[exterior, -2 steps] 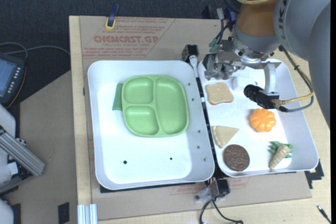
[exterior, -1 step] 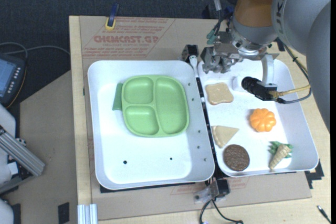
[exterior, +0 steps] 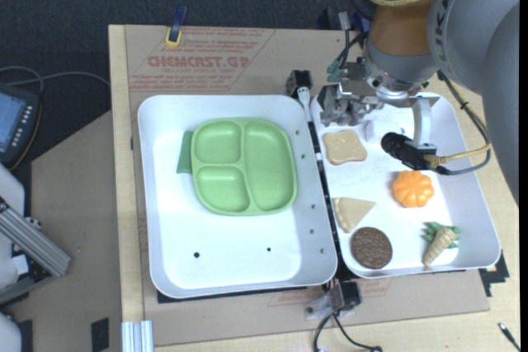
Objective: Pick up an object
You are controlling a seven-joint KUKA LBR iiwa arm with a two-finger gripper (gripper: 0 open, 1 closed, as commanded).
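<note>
Hovering at the far end of the right bin [exterior: 474,185], my end effector [exterior: 345,105] sits just above the toast [exterior: 344,147]; whether it is apart I cannot tell. Dropping off-centre, I could strike the bin's wall or skid the flat toast aside.

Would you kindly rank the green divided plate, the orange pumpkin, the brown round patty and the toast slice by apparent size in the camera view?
1. green divided plate, by far the largest
2. toast slice, orange pumpkin and brown round patty: too alike to rank
</note>
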